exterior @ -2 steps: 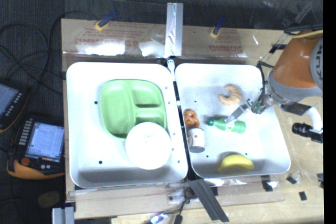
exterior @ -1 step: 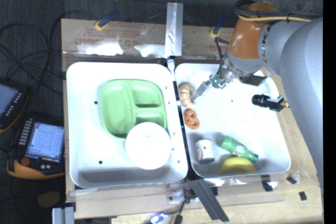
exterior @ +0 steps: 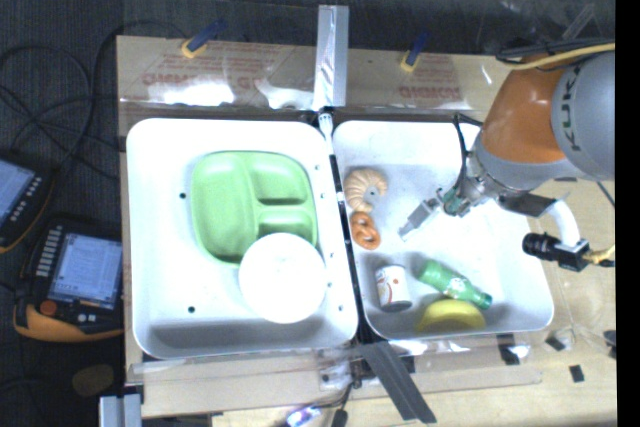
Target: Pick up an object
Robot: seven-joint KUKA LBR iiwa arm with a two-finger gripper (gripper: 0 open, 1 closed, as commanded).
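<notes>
Starting at the left, the left bin (exterior: pixel 160 215) carries a green tray (exterior: pixel 240 195) with divided compartments, lying flat, and a round white plate (exterior: pixel 283 276) sits on the tray's lower right corner, reaching toward the divider between the two bins.

Across that divider, the right bin (exterior: pixel 520 310) holds the small stuff. Up near its left wall there's a pale shell-shaped pastry (exterior: pixel 365 185), and just below it, touching or nearly so, a brown pretzel (exterior: pixel 364 230). Further down sits a small white cup (exterior: pixel 394 286) on its side. Beside the cup, a green bottle (exterior: pixel 452 281) lies tilted, and it rests against a yellow banana-like fruit (exterior: pixel 450 316) at the bin's lower edge.

Now the arm: the grey and orange arm (exterior: pixel 530 130) comes in from the right, and the gripper (exterior: pixel 412 223) hangs over the bare middle of the right bin, pointing down-left. It's near the pretzel yet apart from it, and well above the cup and bottle. Whether those fingers are spread or closed, I cannot tell from here; nothing is visibly between them.
</notes>
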